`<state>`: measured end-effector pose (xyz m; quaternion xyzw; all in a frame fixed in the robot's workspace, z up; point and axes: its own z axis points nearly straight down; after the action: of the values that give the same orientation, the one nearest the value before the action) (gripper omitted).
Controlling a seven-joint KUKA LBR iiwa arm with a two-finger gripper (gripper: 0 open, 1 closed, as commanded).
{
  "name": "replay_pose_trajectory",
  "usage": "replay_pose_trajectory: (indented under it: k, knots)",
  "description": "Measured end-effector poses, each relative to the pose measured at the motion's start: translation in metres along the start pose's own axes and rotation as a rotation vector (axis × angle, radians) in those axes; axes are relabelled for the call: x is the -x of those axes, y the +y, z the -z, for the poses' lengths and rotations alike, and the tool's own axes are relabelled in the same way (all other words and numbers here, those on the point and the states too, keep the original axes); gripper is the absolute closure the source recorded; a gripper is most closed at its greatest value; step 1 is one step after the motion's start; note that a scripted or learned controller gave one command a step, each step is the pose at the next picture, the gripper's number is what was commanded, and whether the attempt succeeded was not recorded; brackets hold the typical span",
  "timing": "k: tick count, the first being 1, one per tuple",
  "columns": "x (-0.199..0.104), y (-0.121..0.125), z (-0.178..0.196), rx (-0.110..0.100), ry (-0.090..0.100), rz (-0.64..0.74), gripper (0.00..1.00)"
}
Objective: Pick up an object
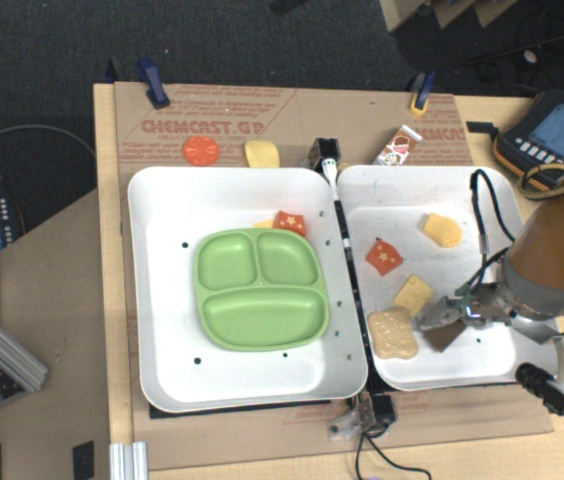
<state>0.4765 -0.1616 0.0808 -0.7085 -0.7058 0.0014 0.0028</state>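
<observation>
— Two bins side by side; where is my gripper [440, 320]?

— I see it low in the right bin [482, 363], just right of the tan cracker [393, 333]; the cracker lies flat on the bin floor, just beside the fingertips, apart from them as far as I can tell; its long axis runs roughly up and down the view.

— Fingers clenched or released?

— I cannot tell; the dark tips blur together; the yellow wedge [412, 293] sits just above the cracker.
</observation>
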Motion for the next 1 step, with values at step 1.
replay_pose_trajectory:
  k: [1]
  knots:
    - [-0.0003,0.003,0.0142,0.009,-0.004,0.001,1.0]
